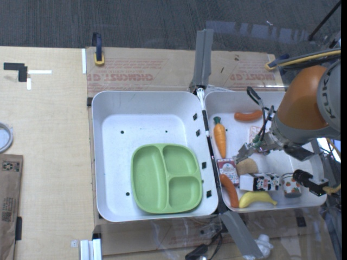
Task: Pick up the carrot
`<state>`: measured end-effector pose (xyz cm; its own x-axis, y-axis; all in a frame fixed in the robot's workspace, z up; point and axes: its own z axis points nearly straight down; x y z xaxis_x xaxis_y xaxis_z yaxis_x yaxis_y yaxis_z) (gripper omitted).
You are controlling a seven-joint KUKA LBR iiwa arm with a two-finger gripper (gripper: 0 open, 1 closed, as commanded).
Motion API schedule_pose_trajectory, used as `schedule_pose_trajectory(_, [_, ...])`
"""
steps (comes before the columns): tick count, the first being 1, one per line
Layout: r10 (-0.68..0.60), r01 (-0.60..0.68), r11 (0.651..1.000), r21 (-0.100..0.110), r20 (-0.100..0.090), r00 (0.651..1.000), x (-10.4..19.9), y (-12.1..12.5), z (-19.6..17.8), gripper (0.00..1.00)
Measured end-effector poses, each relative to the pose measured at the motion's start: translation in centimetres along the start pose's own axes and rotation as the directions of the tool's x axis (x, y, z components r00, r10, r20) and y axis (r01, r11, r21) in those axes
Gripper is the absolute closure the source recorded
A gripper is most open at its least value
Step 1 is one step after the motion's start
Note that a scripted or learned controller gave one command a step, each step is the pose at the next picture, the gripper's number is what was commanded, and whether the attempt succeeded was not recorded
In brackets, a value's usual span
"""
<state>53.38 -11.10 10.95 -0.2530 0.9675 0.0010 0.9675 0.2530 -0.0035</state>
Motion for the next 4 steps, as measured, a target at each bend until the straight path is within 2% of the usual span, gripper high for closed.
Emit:
schedule_pose_trajectory(1, [0.004,-0.004,1.0,0.0,0.0,1.0,-0.1,0.0,-0.8,1.0])
schedule_pose_trajectory(2, [-0.108,0.108,0.994,-0.002,0.002,0.994,5.7,5.1,-8.1,1.0])
schedule_pose_trajectory(3, [0.099,-0.099,0.995,-0.001,0.003,0.995,11.7,9.6,-8.1,1.0])
schedule_pose_trajectory(4, [0.038,-0.038,0.999,0.0,0.002,0.999,4.2,6.7,-8.1,1.0])
